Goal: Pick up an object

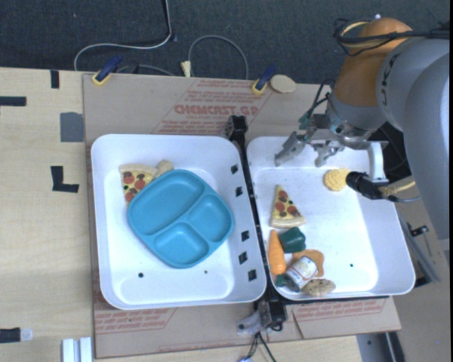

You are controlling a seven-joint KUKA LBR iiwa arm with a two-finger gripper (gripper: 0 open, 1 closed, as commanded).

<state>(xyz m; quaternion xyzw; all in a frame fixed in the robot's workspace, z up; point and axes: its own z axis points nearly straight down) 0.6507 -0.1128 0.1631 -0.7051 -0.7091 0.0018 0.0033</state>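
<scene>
So your gripper (308, 151) hangs over the right bin's (362, 266) back edge, fingers spread wide with nothing between them, near the cracker (334, 179).

The blue tray (181, 217) covers part of a pizza slice (136, 179) and most of a pale item (164, 167) behind it. At the right bin's near edge, a can (302, 268) and a beige piece (318, 285) overlap in a heap, their shapes unclear. The arm (415, 89) is cut off by the right edge.
</scene>
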